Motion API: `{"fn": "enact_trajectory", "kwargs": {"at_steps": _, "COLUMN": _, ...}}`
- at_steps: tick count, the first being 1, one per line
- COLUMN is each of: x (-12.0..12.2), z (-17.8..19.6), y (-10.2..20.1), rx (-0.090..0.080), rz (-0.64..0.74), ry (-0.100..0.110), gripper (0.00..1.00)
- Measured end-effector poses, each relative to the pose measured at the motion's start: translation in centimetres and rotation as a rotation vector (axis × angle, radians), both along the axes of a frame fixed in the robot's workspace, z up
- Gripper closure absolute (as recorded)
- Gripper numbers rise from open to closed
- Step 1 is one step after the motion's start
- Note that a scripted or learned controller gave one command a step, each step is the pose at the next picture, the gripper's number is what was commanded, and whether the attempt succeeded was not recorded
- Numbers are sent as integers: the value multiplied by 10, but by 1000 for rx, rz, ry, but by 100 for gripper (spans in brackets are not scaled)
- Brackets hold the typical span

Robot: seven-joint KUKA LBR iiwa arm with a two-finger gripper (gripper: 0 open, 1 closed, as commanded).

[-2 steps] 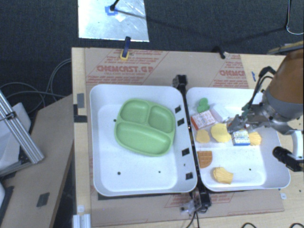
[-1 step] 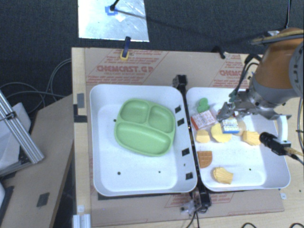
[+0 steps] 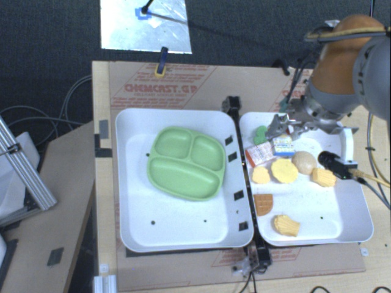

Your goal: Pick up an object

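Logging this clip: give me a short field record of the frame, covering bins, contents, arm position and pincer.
left bin: holds a green divided plate
right bin: holds a cluster of small food items
items near top: green piece, red-and-white packet, blue-and-white packet
yellow items: round piece, ridged piece
arm: reaching over the right bin's upper part
pincer: above the packets, finger state unclear

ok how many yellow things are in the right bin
4: a small piece and round one mid-bin, a chunk to their right, one near the front. The gripper may hide more.
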State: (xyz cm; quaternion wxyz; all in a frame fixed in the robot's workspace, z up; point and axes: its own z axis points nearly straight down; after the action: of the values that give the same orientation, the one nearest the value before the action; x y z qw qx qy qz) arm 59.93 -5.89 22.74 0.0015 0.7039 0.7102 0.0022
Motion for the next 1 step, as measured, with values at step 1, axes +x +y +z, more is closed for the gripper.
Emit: {"fn": "enact_trajectory", "kwargs": {"at_steps": 1, "x": 43, "z": 6, "y": 14, "rx": -1, "rz": -1, "ry": -1, "gripper": 100}}
